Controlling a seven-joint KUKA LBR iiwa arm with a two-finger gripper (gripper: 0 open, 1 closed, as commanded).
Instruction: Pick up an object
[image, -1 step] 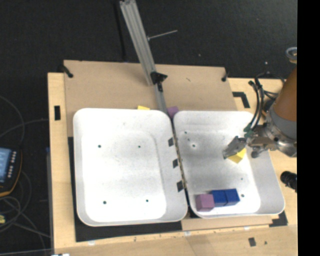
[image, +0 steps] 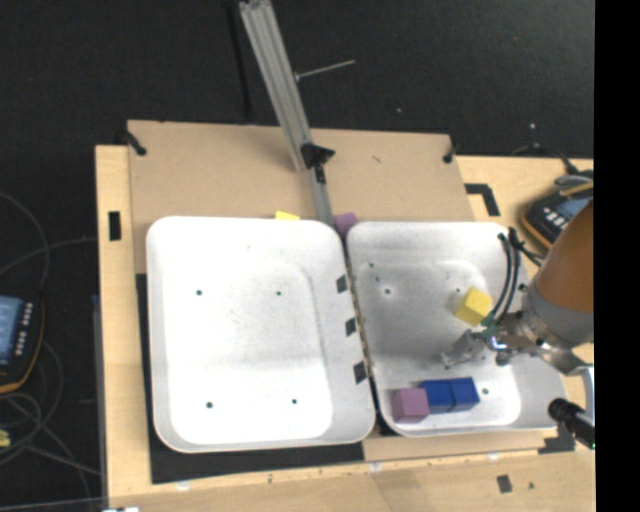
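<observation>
Purple block (image: 409, 403), blue block (image: 449, 394) long axis left-right, yellow block (image: 473, 305) tilted, jaws' state unclear.

Bench (image: 400, 165): tan board carrying two white bins side by side
Left bin (image: 245, 330): bare white floor with a few dark dots
Right bin (image: 420, 270): holds three blocks
Yellow block (image: 473, 306): mid-right of the right bin, just beside the claw
Blue block (image: 450, 393): near the front wall, touching the purple block (image: 409, 403) on its left
Arm (image: 570, 275): reaches in from the right, orange band showing
Claw (image: 472, 346): low over the right bin floor, between yellow and blue blocks; nothing seen between its tips
</observation>
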